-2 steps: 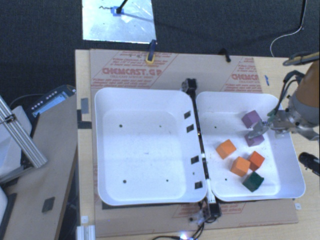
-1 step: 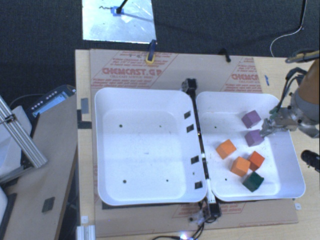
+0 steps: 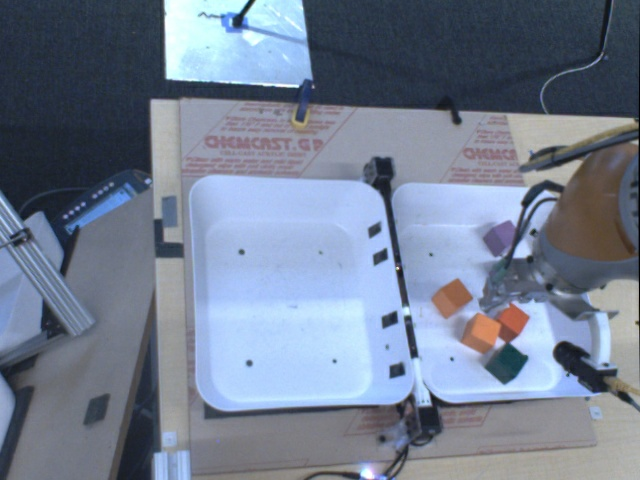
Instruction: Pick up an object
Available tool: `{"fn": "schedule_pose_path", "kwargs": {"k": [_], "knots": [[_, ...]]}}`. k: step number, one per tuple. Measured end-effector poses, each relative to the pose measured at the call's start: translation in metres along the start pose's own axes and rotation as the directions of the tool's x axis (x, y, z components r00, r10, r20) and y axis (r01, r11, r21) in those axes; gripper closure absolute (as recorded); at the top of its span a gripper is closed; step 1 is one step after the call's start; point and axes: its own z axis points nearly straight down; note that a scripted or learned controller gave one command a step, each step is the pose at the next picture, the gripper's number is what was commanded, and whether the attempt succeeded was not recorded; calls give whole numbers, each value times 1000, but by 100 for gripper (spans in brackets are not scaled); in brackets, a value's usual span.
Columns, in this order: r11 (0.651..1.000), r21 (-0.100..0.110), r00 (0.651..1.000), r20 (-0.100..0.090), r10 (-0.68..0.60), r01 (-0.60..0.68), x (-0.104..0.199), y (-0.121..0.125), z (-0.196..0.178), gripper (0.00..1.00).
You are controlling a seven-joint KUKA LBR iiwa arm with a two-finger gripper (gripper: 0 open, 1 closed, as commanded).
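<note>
The tabletop (image 3: 170, 298), lying nearest the camera along the lower edge, is being seen with two white bins on a printed brown sheet. The left bin (image 3: 290, 288) is being shown beside the right bin (image 3: 440, 228), their rims touching along a black hinge strip. The grey arm (image 3: 590, 218), with its orange band, is being seen reaching over the right bin from the right. The hand (image 3: 508, 290) is being held low among the blocks (whether its fingers are apart or together cannot be told). An orange block (image 3: 452, 297) is lying just left of it, a lighter orange block (image 3: 481, 332) and a red-orange block (image 3: 514, 321) are lying just below it, touching each other. A dark green block (image 3: 506, 363) is sitting near the bin's front wall, and a purple block (image 3: 499, 236) is resting above the hand.
</note>
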Motion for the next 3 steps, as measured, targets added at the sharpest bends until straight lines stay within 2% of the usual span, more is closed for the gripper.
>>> {"fn": "schedule_pose_path", "kwargs": {"k": [1, 2, 3], "knots": [[1000, -30, 1000, 12, -1, 1, -36, -9, 25, 100], [1000, -11, 1000, 9, 8, -8, -80, -22, -26, 100], [1000, -7, 1000, 5, 5, -5, -68, 7, 29, 100]]}}
